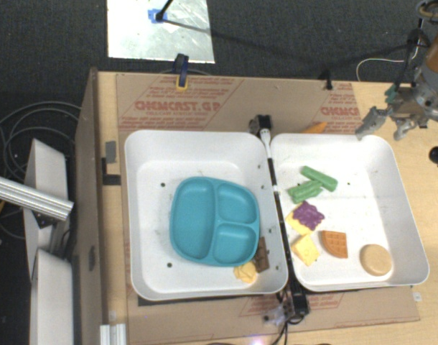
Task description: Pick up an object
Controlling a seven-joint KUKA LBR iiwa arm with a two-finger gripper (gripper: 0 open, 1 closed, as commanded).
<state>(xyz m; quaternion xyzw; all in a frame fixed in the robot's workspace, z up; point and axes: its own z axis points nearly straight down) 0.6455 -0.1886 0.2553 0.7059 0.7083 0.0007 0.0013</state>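
The right bin (398, 185) holds two green pieces (312, 182), a purple piece (308, 213), yellow pieces (304, 246), an orange waffle-like piece (334, 244) and a tan round piece (377, 259). My gripper (386, 123) hangs above the far right corner of that bin, its two fingers spread open with nothing between them. In the left bin (143, 192) lies a blue divided plate (213, 220), with a yellow piece (245, 272) and a brown piece (263, 256) at its near right edge.
An orange piece (314, 128) lies on the cardboard (204, 103) just beyond the right bin. A black divider (273, 185) runs between the bins. Cables (380, 63) trail near the arm at the upper right. A shiny sheet (160, 20) lies on the floor behind the bench.
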